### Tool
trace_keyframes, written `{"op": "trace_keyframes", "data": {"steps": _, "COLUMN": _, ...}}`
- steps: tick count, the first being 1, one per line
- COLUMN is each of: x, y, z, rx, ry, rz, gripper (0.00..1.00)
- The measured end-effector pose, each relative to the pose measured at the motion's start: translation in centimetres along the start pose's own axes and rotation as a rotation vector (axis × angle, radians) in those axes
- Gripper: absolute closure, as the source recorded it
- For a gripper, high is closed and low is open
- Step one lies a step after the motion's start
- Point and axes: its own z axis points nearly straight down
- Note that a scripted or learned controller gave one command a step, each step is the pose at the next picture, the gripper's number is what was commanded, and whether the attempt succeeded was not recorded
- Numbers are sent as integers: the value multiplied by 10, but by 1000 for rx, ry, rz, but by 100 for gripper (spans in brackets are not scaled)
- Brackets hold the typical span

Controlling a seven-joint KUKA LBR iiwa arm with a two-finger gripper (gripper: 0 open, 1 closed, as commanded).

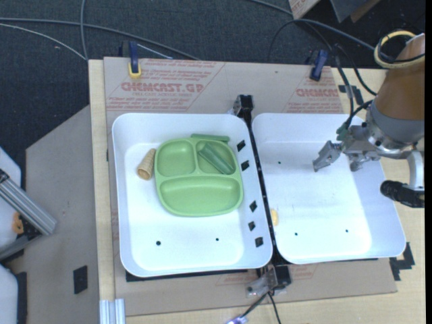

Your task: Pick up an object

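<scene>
Candidates for the pick all sit in the left bin: a green divided plate near its middle, a darker green piece (pod-like, can't tell exactly what) lying in the plate's upper-right compartment, a green strip poking out just past the plate's far rim, and a small tan cone on the bin floor, touching or just beside the plate's left edge. A tiny yellowish bit sits at the divider betw. the bins, on the right bin's side.

The gripper hangs over the right bin, upper part, well apart from all of the above; jaws look spread w/ nothing betw. them. The arm comes in from the right.

Judgement: still the approach step, no target reached. To do it well, travel left across the divider at a safe height, then descend straight down. The cone looks like the easiest pick: free on its left side, narrow enough to straddle. Turn the jaws so they close across its short axis, and keep the finger on the plate side from catching the plate rim. The plate itself is prob. too wide and flat for a clean pinch; the pod piece is walled in by compartment ridges. Risk: nudging the cone so it rolls.
</scene>
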Motion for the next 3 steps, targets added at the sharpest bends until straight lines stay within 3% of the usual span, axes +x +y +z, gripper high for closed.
{"op": "trace_keyframes", "data": {"steps": 1, "x": 0, "y": 3, "z": -7, "rx": -14, "ry": -2, "rz": -3, "gripper": 0}}
{"op": "trace_keyframes", "data": {"steps": 3, "x": 10, "y": -7, "z": 89, "rx": -7, "ry": 0, "rz": -3, "gripper": 0}}
